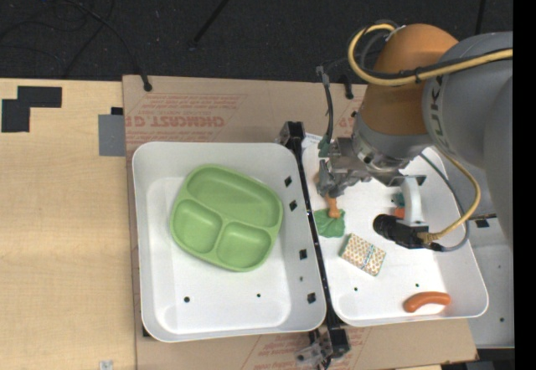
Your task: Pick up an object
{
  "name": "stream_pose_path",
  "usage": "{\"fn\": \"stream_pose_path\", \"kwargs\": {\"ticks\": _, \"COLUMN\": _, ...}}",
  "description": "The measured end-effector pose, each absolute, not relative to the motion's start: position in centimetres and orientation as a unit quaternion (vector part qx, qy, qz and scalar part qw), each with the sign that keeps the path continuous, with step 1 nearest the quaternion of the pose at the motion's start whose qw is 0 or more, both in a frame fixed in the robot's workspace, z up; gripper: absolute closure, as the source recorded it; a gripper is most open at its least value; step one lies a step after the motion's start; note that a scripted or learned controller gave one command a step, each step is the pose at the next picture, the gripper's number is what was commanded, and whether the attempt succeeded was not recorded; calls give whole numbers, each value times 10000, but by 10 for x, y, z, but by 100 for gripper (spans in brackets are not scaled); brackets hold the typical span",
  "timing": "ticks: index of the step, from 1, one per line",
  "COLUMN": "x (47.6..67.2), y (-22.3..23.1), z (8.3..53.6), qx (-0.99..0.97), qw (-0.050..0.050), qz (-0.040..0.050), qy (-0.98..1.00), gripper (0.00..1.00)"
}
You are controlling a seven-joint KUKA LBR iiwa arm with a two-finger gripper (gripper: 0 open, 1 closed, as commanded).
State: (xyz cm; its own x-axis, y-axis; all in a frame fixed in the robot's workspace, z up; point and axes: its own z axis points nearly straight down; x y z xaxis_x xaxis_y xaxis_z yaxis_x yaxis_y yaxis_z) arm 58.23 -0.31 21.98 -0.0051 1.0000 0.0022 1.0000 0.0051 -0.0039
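The two-finger gripper (333, 187), its opening impossible to judge, hovers above a small orange-and-green toy carrot (332, 218) near the right white bin's (469, 297) left wall.

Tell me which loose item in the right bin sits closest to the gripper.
The small orange piece on the green object, just below the gripper. The patterned block and orange sausage-shaped item lie farther toward the bin's front.

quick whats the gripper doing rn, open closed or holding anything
gripper: low in the right bin, just above a small orange piece on a green object; grasp cannot be told.
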Motion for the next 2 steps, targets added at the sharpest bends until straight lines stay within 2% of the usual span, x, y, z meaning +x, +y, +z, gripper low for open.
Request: {"fn": "stream_pose_path", "kwargs": {"ticks": 2, "x": 598, "y": 111, "z": 237, "qx": -7054, "qw": 6, "qz": 4, "qy": -7088, "gripper": 100}}
